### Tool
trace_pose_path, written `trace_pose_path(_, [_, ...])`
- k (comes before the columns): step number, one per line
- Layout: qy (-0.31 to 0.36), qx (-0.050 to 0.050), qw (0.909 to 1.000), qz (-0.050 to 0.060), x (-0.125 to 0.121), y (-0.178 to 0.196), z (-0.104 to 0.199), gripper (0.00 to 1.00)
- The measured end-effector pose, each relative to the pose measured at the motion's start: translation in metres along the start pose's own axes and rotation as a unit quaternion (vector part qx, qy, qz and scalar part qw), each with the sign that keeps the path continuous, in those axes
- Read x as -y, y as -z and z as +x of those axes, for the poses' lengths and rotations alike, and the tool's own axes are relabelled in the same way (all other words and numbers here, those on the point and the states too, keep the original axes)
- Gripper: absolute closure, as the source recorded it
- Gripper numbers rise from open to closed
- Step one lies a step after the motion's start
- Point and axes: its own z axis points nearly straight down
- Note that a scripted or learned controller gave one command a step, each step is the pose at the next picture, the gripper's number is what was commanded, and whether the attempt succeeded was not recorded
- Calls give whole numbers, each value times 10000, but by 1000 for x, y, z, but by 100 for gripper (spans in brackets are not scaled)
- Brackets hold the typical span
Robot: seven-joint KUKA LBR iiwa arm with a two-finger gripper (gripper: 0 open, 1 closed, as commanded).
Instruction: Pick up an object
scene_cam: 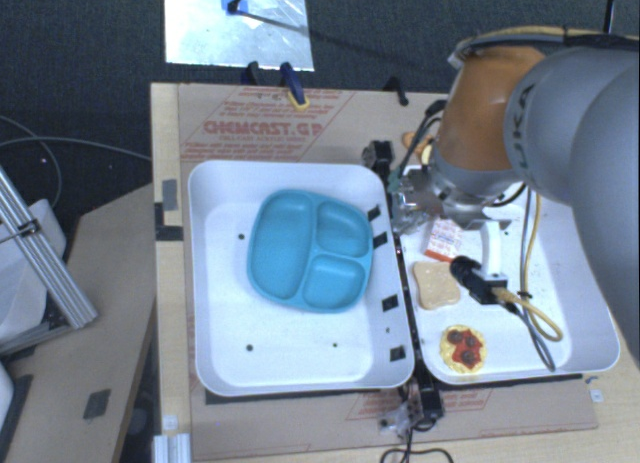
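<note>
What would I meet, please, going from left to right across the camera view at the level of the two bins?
Left bin's outer wall, blue divided plate, slice of toast, right bin's outer wall. The small pizza and the packet overlap the toast, so I leave them out.

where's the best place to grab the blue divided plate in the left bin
Grip the blue divided plastic plate by its raised outer rim, coming straight down from above so the rim wall is pinched from inside and outside. It lies flat and looks too wide to span whole, and the white left bin leaves bare floor round it.
</note>
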Motion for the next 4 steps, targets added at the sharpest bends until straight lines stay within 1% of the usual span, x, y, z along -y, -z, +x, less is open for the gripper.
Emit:
trace_pose_path(1, [52,-17,10000,24,33,28,64,100])
trace_pose_path(2, [36,-12,10000,-20,-68,13,60,100])
trace_pose_path(3, [17,-10,10000,62,26,-4,79,100])
trace_pose_path(4, [59,-34,10000,-25,90,189,125,100])
